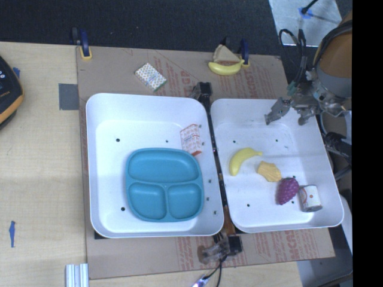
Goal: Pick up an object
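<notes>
On your bench sit two white bins side by side. The left bin holds one blue divided plate and one small red-and-white packet leaning at its right wall. The right bin holds four things: a yellow banana, a yellow chip-like piece just beside it, a purple grape bunch and a small can touching the grapes, all in the near half. Outside the bins you have one patterned square, one more banana with a wedge at the far edge, and a yellow-black device at the left. The arm reaches in from the right; its jaws stand spread apart and hold nothing, above the right bin's bare far corner, well apart from the four objects.
</notes>
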`<state>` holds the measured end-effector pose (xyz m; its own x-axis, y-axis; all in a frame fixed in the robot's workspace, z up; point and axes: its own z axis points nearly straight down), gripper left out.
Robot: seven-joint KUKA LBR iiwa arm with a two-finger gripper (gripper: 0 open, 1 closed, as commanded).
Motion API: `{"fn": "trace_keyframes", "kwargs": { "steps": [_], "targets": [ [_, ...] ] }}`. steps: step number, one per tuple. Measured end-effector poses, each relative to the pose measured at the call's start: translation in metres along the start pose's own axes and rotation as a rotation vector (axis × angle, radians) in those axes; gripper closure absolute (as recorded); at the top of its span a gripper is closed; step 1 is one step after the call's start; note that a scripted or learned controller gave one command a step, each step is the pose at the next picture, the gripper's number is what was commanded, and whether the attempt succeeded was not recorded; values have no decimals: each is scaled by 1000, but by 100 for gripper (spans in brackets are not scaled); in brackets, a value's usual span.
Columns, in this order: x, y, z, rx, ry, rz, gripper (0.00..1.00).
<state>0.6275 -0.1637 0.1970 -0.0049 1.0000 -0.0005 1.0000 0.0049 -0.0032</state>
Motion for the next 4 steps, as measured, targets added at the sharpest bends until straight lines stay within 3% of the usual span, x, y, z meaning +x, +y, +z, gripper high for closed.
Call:
{"fn": "trace_keyframes", "kwargs": {
  "steps": [1,2,3,4],
  "targets": [
    [-31,-53,44,1,-1,0,0],
    [-21,-117,106,1,1,0,0],
    [-42,-147,106,0,1,0,0],
    [-43,-147,96,2,0,-4,100]
  ]
}}
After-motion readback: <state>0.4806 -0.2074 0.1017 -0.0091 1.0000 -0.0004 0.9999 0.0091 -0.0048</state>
